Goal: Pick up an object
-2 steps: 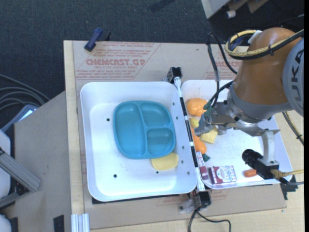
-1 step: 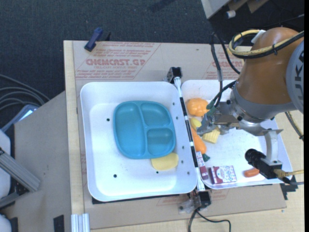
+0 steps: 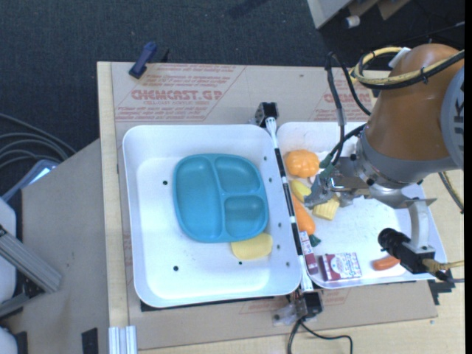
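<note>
Tool: the dark two-finger tool (image 3: 322,192) hangs low in the right white plastic bin (image 3: 413,220), at its left side; whether it is spread or closed I cannot tell, and nothing is visibly gripped.
Nearest thing: a pale yellow wedge-shaped toy food piece (image 3: 327,210), just beside and slightly below the tool, near the divider between the bins.
Neighbours: a rounded orange toy fruit (image 3: 301,163) above it, a slim orange carrot-like piece (image 3: 304,220) along the divider, a flat maroon-and-white packet (image 3: 338,265) at the bin's near edge.
Handling, judged: the wedge looks light, stiff and smooth, likely hollow plastic; slippery rather than fragile.
Where to hold, judged: across its two flat faces, not over the tapering tip, which may squirt out.
Risk: crowded neighbours may be nudged.
Left bin (image 3: 147,220): a teal three-compartment plastic tray (image 3: 220,197), with a yellow rounded piece (image 3: 251,248) touching its lower edge.
</note>
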Available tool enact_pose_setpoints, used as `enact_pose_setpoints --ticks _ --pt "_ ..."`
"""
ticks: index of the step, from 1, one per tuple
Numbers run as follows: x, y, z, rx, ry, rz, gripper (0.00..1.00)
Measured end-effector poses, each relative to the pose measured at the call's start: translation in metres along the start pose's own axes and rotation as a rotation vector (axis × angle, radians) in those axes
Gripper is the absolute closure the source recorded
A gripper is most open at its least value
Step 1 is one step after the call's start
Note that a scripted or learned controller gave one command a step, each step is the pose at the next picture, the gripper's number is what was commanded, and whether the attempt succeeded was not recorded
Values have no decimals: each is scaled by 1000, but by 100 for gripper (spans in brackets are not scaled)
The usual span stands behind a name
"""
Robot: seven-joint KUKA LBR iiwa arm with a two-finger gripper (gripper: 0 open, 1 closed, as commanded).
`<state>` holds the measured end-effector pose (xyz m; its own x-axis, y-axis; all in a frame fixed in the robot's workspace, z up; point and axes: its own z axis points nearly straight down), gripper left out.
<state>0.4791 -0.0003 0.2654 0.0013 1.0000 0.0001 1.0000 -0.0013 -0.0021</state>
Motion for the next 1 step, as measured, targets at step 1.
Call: enact_pose_setpoints --ticks 1 --pt "3 0 9 1 1 -1 100"
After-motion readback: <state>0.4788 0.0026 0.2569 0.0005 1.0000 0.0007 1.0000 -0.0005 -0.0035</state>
